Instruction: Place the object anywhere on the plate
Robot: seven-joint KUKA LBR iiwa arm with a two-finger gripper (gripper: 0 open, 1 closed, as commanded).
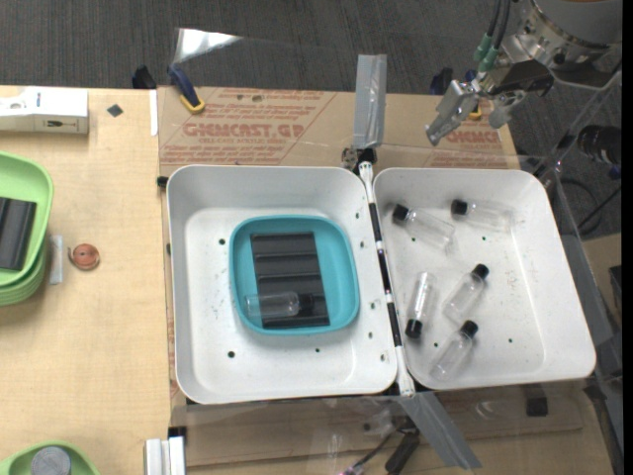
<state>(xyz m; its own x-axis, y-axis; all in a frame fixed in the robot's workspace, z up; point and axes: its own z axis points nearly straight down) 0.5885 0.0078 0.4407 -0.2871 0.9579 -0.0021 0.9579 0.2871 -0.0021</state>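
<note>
Two white bins sit side by side: one vial [280,305] already lies on the teal plate [341,255]; the gripper [465,107] hovers released, empty, beyond the right bin's [554,354] far edge.

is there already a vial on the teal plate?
Yes, one clear vial lies on the teal plate in the left bin, near the plate's front edge.
</note>
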